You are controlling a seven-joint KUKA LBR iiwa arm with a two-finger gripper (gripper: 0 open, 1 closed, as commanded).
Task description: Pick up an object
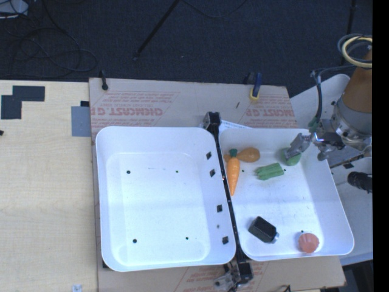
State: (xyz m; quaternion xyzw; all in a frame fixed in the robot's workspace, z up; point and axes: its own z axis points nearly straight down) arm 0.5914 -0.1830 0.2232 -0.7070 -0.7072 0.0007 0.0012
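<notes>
The right bin (340, 218) holds an orange carrot (232, 174), a yellow-orange piece (248, 155), a green oblong piece (269, 171), a small green piece (291, 159), a black block (263, 229) and a pinkish-red ball (308, 242). My gripper (310, 149) hangs over the bin's back right part, open, with nothing between its fingers. Its left finger (298, 143) stands just above the small green piece. The grey arm with its orange band (357, 90) comes in from the right.
The left bin (103, 163) lies beside the right one, with a black divider strip (222, 181) between them. Both sit on a cardboard sheet (152, 105) on the wooden bench. Cables loop near the arm's base at the right.
</notes>
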